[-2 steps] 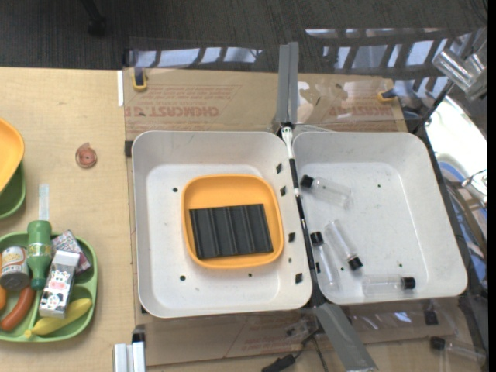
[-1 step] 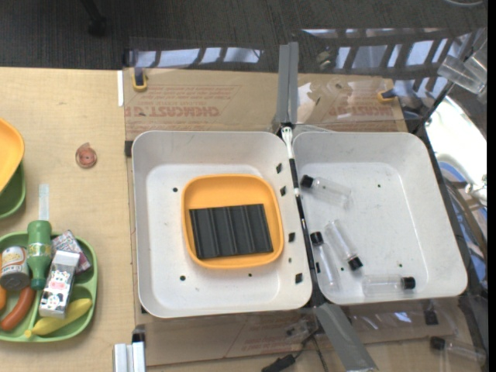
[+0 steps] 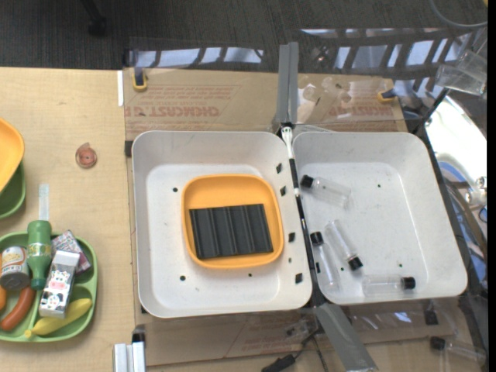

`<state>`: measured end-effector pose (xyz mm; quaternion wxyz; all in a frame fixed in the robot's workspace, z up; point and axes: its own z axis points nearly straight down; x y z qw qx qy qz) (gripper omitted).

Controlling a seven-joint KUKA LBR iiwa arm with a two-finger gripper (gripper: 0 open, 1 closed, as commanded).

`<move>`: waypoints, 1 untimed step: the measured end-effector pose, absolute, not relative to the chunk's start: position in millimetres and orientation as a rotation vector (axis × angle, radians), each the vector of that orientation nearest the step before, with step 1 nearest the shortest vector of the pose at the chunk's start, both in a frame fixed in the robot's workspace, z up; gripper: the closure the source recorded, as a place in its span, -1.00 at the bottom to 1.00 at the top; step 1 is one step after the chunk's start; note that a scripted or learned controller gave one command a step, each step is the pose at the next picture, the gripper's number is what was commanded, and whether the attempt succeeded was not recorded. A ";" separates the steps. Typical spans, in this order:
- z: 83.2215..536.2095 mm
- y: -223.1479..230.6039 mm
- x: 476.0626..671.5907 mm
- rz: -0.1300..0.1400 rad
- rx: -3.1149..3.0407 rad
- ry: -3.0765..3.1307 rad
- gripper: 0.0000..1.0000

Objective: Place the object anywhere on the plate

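Note:
A yellow-orange plate [image 3: 232, 190] sits in the middle of the left white bin [image 3: 155, 231]. A dark grey ribbed rectangular block [image 3: 232, 231] lies flat on the plate, covering most of its lower half. In the right white bin [image 3: 418, 200] several clear plastic vials with black caps lie loose: one near the upper left [image 3: 324, 191], two side by side near the divider [image 3: 339, 242], and one along the front wall [image 3: 386, 286].
On the wooden table at the left stand a green tray of toy food [image 3: 46, 289], a yellow bowl [image 3: 8, 161] and a small pink disc [image 3: 86, 156]. Cardboard [image 3: 201, 103] lies under the bins. Metal framing [image 3: 364, 53] runs behind them.

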<state>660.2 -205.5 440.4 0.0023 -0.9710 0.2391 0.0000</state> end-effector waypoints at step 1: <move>440.2 -219.8 660.2 0.000 -3.116 0.350 1.00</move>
